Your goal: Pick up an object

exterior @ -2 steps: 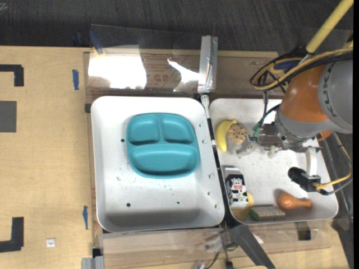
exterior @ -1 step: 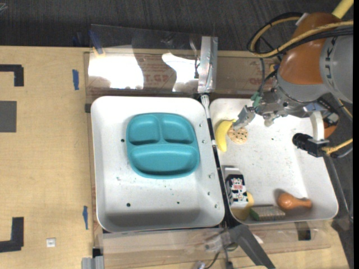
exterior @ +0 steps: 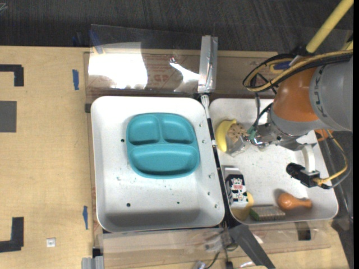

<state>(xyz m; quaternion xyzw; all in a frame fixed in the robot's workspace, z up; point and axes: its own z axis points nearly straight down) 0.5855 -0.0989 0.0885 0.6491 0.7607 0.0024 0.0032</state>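
The gripper (exterior: 240,142) is down in the right bin (exterior: 331,206) near its left wall, just beside the yellow toy (exterior: 224,132); whether it is clenched or released I cannot tell. To lift well it should centre over the toy, keeping off the bin's wall, before rising

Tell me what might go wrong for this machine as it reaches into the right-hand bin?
The tool sits by the yellow object, which lies close against the bin's left wall. A grab there could bump the wall or knock the object aside instead of catching it. The loose cables looping above the arm might also snag as it moves. The other items, such as the orange piece, crowd the bin's near edge, so later tries look awkward too.
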